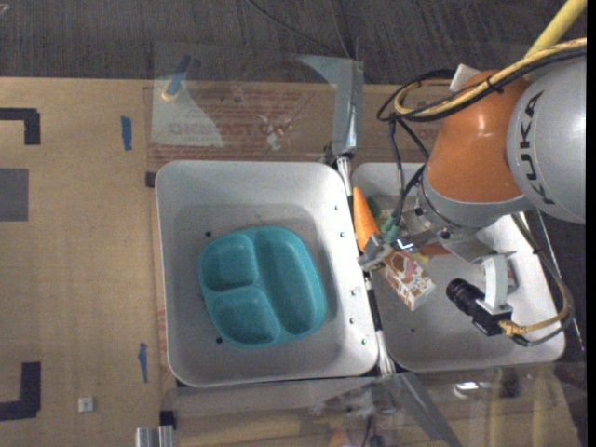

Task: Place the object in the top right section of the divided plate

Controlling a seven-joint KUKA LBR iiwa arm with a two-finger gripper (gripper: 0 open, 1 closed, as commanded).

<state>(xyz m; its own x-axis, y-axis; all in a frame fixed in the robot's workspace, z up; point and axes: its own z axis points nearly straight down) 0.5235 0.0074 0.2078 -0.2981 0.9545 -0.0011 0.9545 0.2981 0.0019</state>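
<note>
Carrot point(364, 218), orange, slender, tapered.

The grey arm point(557, 147) carries the brand name KUKA in dark letters, running sideways down its casing. Nothing else is legible.

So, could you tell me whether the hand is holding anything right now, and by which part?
It cannot be told. The hand sits low over the right bin's left edge, beside an orange carrot and a small carton, and the arm hides any grip.
</note>
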